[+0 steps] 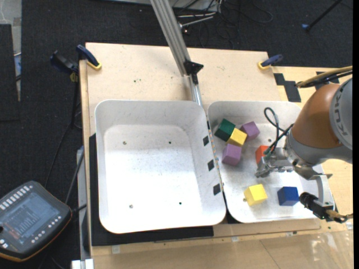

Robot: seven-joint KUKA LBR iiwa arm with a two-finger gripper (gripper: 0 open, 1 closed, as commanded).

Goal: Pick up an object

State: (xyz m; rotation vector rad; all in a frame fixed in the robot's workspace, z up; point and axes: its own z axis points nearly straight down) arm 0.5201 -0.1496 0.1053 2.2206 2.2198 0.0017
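2 white bins are seen side by side on the bench (146, 72): left bin (151, 167) and right bin (238, 209). Blocks are counted in the right bin only.

Count in right bin, 7 blocks visible:
- 1 green block (225, 129), at the upper left of the cluster
- 2 yellow blocks: the upper yellow block (238, 137), touching the green one, and the lower yellow block (256, 194), apart near the front wall
- 2 purple blocks: the small purple block (251, 129), just right of the upper yellow, and the large purple block (232, 154), just below it
- 1 blue block (288, 195), near the front right, well apart from the cluster
- 1 orange block (261, 153), partly hidden by the pincer hardware

1 arm (322, 125) is seen reaching in from the right, its orange band over the right bin. The pincer (267, 167) is positioned low in the right bin, just beside the orange block and between it and the lower yellow block. Finger spacing cannot be told; the tips are too small and cluttered by cable. Nothing is seen clamped between them.

Also visible: 1 teach pendant (28, 220) at the lower left off the bench, 2 clamps with yellow tips at the bench's rear corners, left clamp (88, 58) and right clamp (269, 61), and 1 slanted metal pole (171, 29) running down to the gap between the bins.
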